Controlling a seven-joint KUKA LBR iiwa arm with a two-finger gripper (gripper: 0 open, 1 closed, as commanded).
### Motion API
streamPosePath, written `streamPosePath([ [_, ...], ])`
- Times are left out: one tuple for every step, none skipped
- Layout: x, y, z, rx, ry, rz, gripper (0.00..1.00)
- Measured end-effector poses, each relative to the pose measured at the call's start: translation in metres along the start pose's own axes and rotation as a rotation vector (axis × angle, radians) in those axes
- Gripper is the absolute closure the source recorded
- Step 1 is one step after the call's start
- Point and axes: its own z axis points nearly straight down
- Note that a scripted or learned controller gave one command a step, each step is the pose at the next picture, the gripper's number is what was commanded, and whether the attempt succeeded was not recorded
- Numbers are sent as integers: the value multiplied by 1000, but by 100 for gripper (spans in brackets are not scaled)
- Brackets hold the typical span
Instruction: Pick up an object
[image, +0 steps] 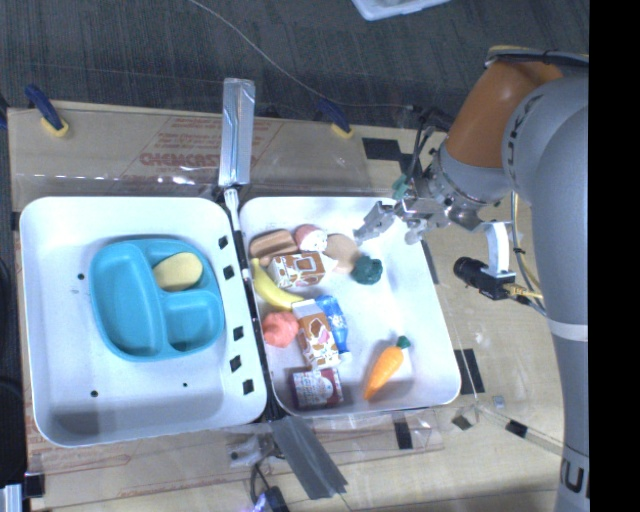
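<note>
Claw poised over the right bin's upper-right corner, fingers spread, pinching nothing. Nearest candidate: dark green toy, just at 7 o'clock from the fingertips. Carrot farther off at 6 o'clock, long axis running 1-to-7.

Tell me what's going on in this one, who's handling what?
A grey robot arm reaches in from the right, its gripper hovering over the upper right part of the right bin. It holds nothing. That bin carries toy food, including a carrot, a banana and a dark green piece just below the gripper. The left bin has a blue tray with a yellow item in it.
</note>
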Motion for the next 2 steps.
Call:
streamPosePath([
  [70, -56, 118, -5, -1, -81, 0],
  [69, -56, 108, -5, -2, -85, 100],
])
